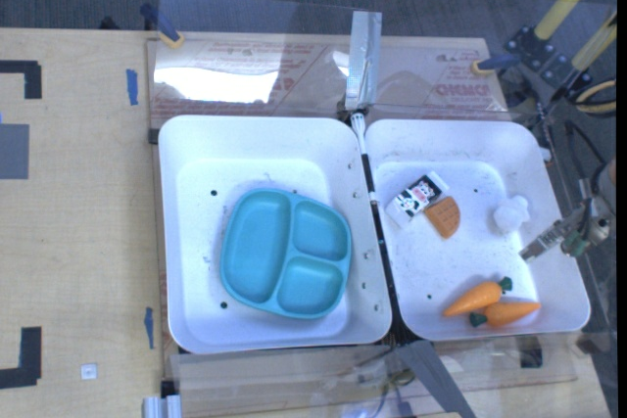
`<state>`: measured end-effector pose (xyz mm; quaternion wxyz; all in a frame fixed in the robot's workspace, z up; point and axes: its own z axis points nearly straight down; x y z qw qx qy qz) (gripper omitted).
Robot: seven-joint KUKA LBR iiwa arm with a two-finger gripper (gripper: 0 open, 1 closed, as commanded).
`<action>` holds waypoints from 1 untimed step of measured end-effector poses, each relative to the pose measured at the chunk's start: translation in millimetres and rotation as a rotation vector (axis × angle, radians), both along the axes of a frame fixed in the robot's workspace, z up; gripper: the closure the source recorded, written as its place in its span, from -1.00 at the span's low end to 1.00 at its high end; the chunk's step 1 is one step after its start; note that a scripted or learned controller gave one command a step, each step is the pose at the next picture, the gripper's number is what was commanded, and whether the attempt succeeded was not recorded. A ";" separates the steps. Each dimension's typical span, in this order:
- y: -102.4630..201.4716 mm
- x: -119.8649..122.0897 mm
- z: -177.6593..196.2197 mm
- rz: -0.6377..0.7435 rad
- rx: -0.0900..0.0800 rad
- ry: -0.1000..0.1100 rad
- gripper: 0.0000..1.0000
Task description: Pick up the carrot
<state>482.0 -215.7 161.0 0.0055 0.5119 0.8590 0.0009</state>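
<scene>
Two orange carrots lie side by side in the right bin (558,162), near its front right corner. The upper carrot (472,299) points left, with its green top toward the right. The lower carrot (511,312) points right, with its green top at its left end. They touch along their lengths and rest on the bin floor, with nothing on top of them.
The right bin also holds a small black-and-white carton (418,196), a tan wedge (445,217) beside it and a white lump (509,213). A blue divided plate (286,254) sits in the left bin (186,171). Metal fittings and cables (573,235) crowd the right bin's right rim.
</scene>
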 end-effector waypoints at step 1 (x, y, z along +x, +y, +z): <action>0.0 -0.2 -0.5 0.000 0.000 0.001 -1.00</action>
